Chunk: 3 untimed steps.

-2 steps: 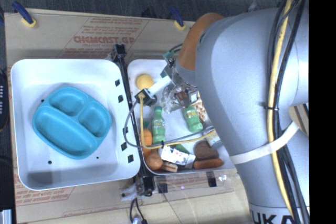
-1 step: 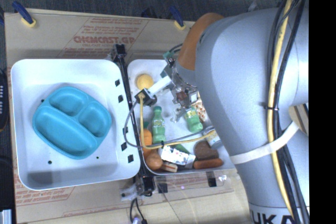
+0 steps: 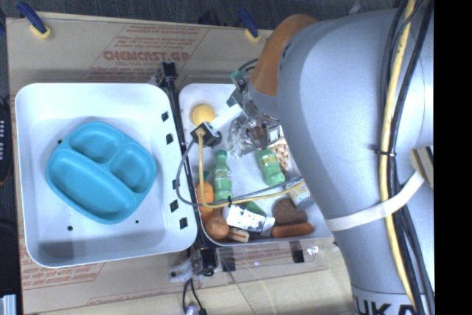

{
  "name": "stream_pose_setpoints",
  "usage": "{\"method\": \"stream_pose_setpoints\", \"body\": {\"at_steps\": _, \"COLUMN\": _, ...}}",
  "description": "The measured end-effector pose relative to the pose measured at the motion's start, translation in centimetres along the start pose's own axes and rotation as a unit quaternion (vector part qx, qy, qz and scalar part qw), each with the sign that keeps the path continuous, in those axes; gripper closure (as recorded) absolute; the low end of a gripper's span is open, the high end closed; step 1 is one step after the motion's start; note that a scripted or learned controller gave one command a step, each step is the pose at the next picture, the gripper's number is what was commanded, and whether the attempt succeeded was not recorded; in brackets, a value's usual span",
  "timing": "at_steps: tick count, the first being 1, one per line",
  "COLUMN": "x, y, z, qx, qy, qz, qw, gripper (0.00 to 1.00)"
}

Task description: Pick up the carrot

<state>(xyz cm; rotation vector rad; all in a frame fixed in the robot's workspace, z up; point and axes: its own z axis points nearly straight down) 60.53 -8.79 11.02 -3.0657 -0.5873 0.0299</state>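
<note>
Tabletop (image 3: 110, 48) faced with brown printed board, carrying two shallow white plastic bins side by side, with two blue clamps on its far edge, one (image 3: 33, 18) at 10 o'clock and one (image 3: 247, 22) at 12 o'clock.

Left bin (image 3: 88, 103): one sky-blue plastic plate (image 3: 99, 170) with three compartments, lying flat near the bin's centre.

Right bin (image 3: 214, 94): a crowded group of small food items.
- At 11 o'clock, one round yellow fruit (image 3: 203, 113).
- Two green plastic bottles with pale labels, set apart from each other: one (image 3: 221, 177) at 9 o'clock and one (image 3: 271, 167) near the centre.
- At 8 o'clock, close against the bin's left wall, one short orange carrot (image 3: 207, 194). It lies just beside the base of the 9 o'clock bottle, and only a small orange part of it shows.
- At 7 o'clock, one rounded tan bread-like piece (image 3: 216, 227).
- At 6 o'clock, one white carton with dark print (image 3: 245, 217), lying tilted.
- At 5 o'clock, one dark brown lump (image 3: 287, 211) and, just beside it toward the near wall, one long reddish-brown sausage-shaped piece (image 3: 293, 230).

Grey arm (image 3: 354, 122) with one orange band (image 3: 276, 55), entering from 3 o'clock and covering the right side of this bin. Claw (image 3: 247, 127) at 12 o'clock in the right bin, between the yellow fruit and the central green bottle, apart from the carrot. Whether it is released or clenched cannot be told.
</note>
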Motion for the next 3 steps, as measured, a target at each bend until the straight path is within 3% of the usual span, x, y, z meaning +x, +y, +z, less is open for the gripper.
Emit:
{"method": "stream_pose_setpoints", "body": {"at_steps": 1, "x": 0.0, "y": 0.0, "z": 0.0, "qx": 0.0, "qy": 0.0, "qz": 0.0, "qw": 1.0, "gripper": 0.0}}
{"method": "stream_pose_setpoints", "body": {"at_steps": 2, "x": 2.4, "y": 1.4, "z": 1.8, "qx": -0.009, "qy": 0.006, "qz": 0.051, "qw": 0.9987, "gripper": 0.0}}
{"method": "stream_pose_setpoints", "body": {"at_steps": 3, "x": 4.2, "y": 0.9, "z": -16.3, "qx": -0.012, "qy": 0.013, "qz": 0.03, "qw": 0.9994, "gripper": 0.0}}
